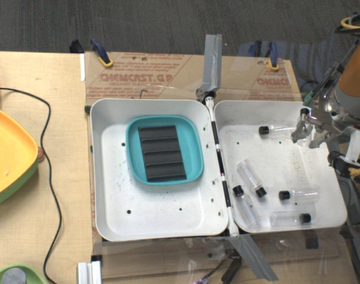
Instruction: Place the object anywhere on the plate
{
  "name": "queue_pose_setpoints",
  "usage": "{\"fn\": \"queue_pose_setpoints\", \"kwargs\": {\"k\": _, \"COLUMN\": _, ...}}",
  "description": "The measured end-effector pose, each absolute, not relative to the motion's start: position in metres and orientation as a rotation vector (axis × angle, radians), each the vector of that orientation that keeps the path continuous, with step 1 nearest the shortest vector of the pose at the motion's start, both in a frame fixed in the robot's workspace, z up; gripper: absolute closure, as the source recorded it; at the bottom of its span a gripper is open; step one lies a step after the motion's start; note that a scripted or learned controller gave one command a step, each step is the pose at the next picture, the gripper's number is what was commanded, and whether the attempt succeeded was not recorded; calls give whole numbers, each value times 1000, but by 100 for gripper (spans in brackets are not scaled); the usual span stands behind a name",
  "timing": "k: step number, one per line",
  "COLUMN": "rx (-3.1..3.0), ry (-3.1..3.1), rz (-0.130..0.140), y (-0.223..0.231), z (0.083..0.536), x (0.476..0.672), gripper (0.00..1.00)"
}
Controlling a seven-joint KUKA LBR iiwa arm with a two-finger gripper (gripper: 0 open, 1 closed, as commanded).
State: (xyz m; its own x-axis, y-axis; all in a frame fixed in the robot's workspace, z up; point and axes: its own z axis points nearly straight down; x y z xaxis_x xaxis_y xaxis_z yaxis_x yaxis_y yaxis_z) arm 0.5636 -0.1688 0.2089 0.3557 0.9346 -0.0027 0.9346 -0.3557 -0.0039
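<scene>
Wooden surface (38,70) with two white bins side by side on cardboard, so going front to back. Nearest, in the right bin (286,158): a front tube (286,219), clear with a black cap, lying along the front wall. Just behind it, a second tube (298,194) near the right wall, plus a pair of tubes (249,179) closer to the middle, touching or only just apart, hard to say which. Over in the left bin (109,182), about mid-floor: the teal plate (195,158) with a dark ribbed insert (162,152) on it, and no tube on it yet. Further back in the right bin, a far tube (273,129), and near that the hand (307,134), hanging over the back right corner. Can't tell its state, released or clenched, and no sign of anything carried in it. So probably the pick step, not yet done, with the far tube as the closest candidate. Next move, at a guess: drop onto a tube, get a proper hold across the round body (slick and prone to rolling), lift clear, carry left. Worth watching the two raised rims (218,158) in the middle; needs height to cross. Little room around the front tube, tucked against the wall. Plenty of open floor around the plate though, and a wide target. Farthest back: cardboard (144,76) and a clamp (102,53).
</scene>
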Motion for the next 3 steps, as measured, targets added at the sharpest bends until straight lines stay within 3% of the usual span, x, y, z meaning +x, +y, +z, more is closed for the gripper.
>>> {"fn": "queue_pose_setpoints", "kwargs": {"k": 1, "rx": -2586, "ry": -1782, "rz": 6, "y": -169, "z": 209, "x": 564, "gripper": 0}}
{"fn": "queue_pose_setpoints", "kwargs": {"k": 2, "rx": -2664, "ry": -1664, "rz": 6, "y": -195, "z": 313, "x": 547, "gripper": 0}}
{"fn": "queue_pose_setpoints", "kwargs": {"k": 3, "rx": -2723, "ry": -1566, "rz": 7, "y": -215, "z": 439, "x": 570, "gripper": 0}}
